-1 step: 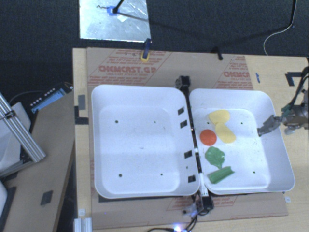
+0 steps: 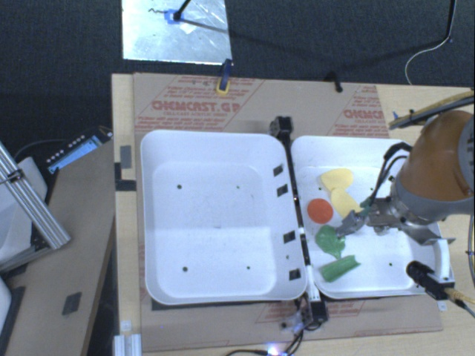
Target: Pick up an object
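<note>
So the stuff to grab is all in the right bin (image 2: 386, 284), bunched up along its left side near the divider. There's a small orange-red ball (image 2: 320, 211), two yellow pieces just above and to its right (upper yellow piece (image 2: 336, 178), lower yellow piece (image 2: 344, 199)), and two green things below: a rounded green lump (image 2: 329, 240) and a longer green strip (image 2: 340, 268) lying at a slant near the bin's front edge.

My pincer (image 2: 349, 225) is down among them, its tip right between the lower yellow piece and the green lump, just beside both. Honestly, I can't tell from this angle how wide it's open or whether it has hold of anything; the tip is a small grey blur against the white floor. I can't say if it touches either piece.

My arm (image 2: 438, 173) comes in from the right, orange band sitting over the right bin's far side, with a black cable looping off it.

The left bin (image 2: 156, 199) sits right next to it, both on a cardboard sheet (image 2: 193, 102) with red print, over the bench.
</note>
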Available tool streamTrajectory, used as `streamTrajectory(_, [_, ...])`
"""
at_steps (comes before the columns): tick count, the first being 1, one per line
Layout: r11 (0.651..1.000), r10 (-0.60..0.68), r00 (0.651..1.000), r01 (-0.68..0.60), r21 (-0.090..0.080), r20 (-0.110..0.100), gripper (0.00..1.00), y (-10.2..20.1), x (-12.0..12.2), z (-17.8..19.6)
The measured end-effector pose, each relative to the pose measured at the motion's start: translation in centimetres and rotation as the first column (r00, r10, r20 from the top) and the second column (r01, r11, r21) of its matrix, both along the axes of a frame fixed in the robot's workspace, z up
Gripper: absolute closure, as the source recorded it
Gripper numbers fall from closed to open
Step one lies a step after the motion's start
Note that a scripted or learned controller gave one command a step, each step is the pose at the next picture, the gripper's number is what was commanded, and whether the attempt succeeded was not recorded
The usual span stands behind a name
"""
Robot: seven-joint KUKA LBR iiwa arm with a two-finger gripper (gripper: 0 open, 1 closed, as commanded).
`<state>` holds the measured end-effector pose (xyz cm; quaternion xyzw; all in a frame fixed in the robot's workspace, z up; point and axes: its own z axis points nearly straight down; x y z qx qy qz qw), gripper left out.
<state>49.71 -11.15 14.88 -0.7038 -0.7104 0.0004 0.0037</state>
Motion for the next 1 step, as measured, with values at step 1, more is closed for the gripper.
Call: streamTrajectory(1, [1.0,-0.002,1.0,0.002,-0.005,0.01,0.0,3.07,4.76,-5.86])
